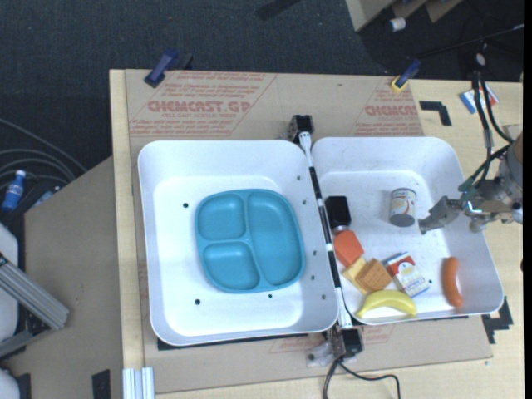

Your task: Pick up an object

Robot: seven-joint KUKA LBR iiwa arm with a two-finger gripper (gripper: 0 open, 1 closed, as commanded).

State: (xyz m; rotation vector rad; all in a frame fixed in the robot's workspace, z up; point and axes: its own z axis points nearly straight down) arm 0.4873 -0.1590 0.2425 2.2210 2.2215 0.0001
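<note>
My gripper [438,217] hangs over the right bin [432,152], near its right wall, my arm reaching in from the right edge; I cannot tell how my fingers stand, for they show as one grey shape pointing left, with nothing visibly between them; the nearest object, a small can [402,207], stands upright just to their left, apart from them, in the middle of the bin; a sausage [452,282] lies below me against the right wall, lengthwise along it, also apart from me.

The rest of the right bin's load sits in its lower left part; a black block [337,212] lies beside the divider between the bins; an orange block [347,246] lies just below it; a tan block [374,275] sits below that, touching or nearly touching a yellow piece on its left; a small red and white box [407,273] lies just right of the tan block; a banana [386,305] curves along the bottom wall, beneath them all.

The left bin [158,173] holds one thing; a blue plate [248,239] with three compartments rests flat in its middle, well apart from me.

Both bins rest side by side on a board [199,98] printed with red lettering.
</note>
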